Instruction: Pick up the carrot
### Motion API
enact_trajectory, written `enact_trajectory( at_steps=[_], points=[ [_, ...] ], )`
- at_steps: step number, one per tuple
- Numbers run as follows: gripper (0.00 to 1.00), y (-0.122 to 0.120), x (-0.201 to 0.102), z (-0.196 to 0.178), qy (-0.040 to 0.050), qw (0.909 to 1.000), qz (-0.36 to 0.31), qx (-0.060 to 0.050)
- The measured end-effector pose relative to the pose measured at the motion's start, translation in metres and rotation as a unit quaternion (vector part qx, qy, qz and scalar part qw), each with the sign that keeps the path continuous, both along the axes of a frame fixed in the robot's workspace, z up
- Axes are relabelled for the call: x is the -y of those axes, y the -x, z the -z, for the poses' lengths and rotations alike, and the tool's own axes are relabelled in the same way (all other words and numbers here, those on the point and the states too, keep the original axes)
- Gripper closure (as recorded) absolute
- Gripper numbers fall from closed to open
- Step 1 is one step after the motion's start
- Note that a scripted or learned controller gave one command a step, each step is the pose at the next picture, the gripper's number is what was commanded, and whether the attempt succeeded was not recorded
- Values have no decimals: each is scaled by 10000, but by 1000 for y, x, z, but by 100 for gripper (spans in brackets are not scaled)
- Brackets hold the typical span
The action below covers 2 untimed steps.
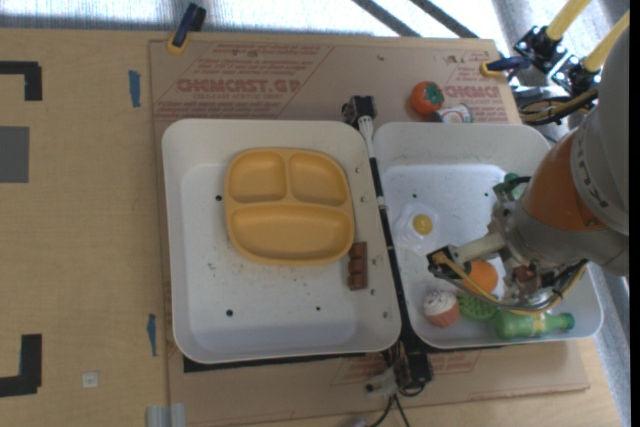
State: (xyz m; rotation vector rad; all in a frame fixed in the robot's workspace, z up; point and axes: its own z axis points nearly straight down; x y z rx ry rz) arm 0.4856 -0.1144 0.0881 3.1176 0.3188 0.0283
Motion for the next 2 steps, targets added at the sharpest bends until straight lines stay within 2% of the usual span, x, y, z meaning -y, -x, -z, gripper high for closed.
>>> enact_trajectory(
  at_steps=[2],
  points=[
    [0,0,0,0,0,10000,3,0]
  ],
)
